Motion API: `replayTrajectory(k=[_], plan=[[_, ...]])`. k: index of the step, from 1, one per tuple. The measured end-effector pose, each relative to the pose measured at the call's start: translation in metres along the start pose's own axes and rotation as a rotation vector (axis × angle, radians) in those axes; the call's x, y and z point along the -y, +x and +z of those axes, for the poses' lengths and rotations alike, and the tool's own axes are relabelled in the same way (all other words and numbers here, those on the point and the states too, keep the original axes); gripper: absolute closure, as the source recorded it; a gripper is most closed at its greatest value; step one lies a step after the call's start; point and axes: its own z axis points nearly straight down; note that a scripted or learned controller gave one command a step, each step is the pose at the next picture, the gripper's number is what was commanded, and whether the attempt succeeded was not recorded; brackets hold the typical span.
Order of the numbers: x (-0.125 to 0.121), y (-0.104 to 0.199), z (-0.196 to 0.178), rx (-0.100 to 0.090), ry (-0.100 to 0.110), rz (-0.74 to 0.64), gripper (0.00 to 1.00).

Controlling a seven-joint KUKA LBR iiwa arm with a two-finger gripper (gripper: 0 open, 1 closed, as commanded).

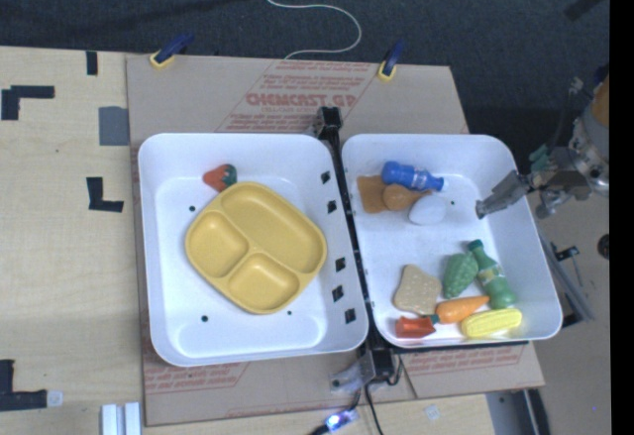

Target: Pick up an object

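Yellow divided plate and a small red-orange toy lie in the left bin, while the right bin holds toy foods along its near edge and a blue bottle toward its far edge. Over that bin's right edge hangs the claw; I cannot tell how its jaws stand.

You're looking at a robotics lab bench: two shallow white plastic bins clamped on brown cardboard, black marker shapes on the plywood top.
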Motion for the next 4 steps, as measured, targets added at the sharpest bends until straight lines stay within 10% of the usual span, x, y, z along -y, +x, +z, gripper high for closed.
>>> replayTrajectory(k=[1, 4], plan=[[-0.002, 0.000, -0.006, 0.003, -0.011, -0.004, 0.00], [-0.006, 0.001, 0.145, 0.002, -0.006, -0.004, 0.00]])
